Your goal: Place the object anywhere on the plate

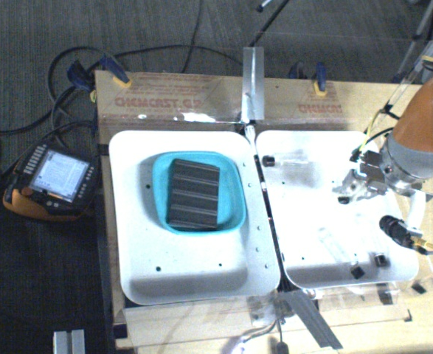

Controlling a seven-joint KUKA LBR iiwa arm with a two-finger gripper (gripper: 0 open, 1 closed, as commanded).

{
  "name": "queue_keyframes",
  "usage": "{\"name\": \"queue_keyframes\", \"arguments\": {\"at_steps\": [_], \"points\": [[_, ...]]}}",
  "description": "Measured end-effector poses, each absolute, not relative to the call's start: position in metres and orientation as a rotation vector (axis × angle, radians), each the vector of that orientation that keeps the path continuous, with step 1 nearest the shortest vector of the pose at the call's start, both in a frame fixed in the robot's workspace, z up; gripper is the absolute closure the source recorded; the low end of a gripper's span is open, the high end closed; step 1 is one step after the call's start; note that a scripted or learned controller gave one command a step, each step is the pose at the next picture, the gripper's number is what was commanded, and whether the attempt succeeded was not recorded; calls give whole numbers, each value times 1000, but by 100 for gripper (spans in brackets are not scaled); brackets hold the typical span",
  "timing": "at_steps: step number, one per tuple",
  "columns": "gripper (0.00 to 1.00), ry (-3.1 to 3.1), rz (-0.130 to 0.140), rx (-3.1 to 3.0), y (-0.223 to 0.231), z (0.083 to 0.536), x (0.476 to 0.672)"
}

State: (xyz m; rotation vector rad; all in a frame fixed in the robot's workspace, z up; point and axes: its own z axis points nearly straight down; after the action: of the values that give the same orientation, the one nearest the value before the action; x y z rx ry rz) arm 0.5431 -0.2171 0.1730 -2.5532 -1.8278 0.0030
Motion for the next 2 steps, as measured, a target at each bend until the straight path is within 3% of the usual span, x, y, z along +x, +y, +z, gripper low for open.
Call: {"name": "queue_keyframes", "arguments": {"at_steps": [1, 2], "points": [[0, -1828, 3, -2553, -217, 173, 543], [0, -1798, 3, -2573, -167, 212, 486]]}}
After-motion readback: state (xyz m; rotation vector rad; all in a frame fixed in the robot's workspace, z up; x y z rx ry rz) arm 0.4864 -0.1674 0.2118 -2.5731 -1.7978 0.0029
